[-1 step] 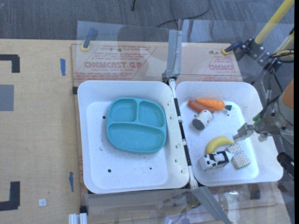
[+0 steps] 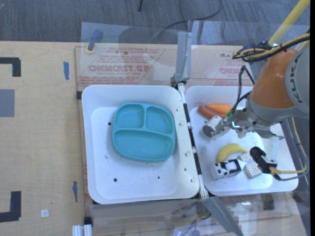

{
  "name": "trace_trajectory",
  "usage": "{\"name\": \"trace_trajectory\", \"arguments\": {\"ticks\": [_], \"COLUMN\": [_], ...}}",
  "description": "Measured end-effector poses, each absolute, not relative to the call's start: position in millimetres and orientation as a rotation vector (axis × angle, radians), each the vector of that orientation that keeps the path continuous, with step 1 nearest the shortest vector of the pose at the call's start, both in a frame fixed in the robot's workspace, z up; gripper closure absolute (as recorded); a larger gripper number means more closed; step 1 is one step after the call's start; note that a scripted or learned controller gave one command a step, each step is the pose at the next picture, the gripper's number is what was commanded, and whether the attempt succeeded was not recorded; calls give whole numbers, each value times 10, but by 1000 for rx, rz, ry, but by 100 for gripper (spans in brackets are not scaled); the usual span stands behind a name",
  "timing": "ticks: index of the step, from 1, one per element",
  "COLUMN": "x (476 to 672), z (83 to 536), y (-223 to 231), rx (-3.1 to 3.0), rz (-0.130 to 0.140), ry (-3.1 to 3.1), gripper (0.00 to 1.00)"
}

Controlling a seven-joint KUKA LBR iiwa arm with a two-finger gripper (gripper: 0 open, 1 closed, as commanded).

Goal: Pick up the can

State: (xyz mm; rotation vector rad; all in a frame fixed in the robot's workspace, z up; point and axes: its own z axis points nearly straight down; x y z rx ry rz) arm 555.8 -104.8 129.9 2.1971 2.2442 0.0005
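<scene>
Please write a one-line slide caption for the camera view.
Arm's claw hangs over the right bin by a small can, carrot and banana; blue plate fills the left bin.

Can (image 2: 212,126): small, silvery-grey metal cylinder, lying tipped with its round end facing left toward the divider between the bins. Sits in the right bin (image 2: 288,183), upper-left part of its floor, nearer the bin's left wall than its right, clear of the front edge. Right end partly hidden; label or markings too small to tell.
</scene>
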Motion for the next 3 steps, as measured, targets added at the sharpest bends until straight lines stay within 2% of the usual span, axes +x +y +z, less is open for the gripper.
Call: {"name": "trace_trajectory", "arguments": {"ticks": [1,2,3], "x": [6645,6637,6620], "z": [924,987,970], "y": [-1025,-1010,-1003], "rx": [1999,1994,1999], "rz": [-20,-24,-30], "ry": [2441,2447,2452], "gripper": [0,100,0]}}
